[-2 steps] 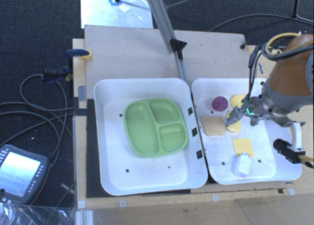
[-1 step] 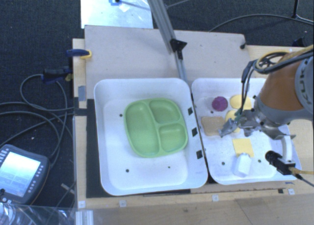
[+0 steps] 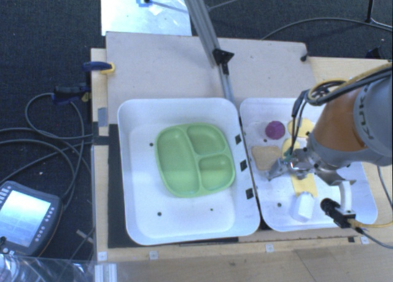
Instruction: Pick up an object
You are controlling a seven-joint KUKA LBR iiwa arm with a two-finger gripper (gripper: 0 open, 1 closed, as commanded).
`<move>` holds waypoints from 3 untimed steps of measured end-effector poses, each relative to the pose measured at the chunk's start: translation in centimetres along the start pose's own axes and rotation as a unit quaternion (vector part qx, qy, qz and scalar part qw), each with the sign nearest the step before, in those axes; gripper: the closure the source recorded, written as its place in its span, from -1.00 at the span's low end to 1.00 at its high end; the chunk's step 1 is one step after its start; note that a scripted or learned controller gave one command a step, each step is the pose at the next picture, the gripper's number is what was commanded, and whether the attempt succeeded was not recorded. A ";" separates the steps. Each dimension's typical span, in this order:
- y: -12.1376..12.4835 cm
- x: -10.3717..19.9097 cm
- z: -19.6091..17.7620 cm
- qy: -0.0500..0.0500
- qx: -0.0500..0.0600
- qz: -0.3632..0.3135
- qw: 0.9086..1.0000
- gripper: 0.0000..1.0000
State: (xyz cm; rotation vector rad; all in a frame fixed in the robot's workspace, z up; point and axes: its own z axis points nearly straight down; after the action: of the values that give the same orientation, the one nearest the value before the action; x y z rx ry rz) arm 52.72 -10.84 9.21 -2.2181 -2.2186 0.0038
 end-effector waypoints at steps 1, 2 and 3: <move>0.2 0.0 -1.3 0.000 -0.003 0.000 1.000 1.00; 0.3 -0.8 -7.4 -0.002 -0.006 -0.002 1.000 1.00; 0.9 -0.5 -13.7 -0.002 -0.007 -0.003 1.000 1.00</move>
State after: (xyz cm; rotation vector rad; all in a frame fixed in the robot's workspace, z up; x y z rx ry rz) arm 53.73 -11.32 22.90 -2.2196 -2.2348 -0.0088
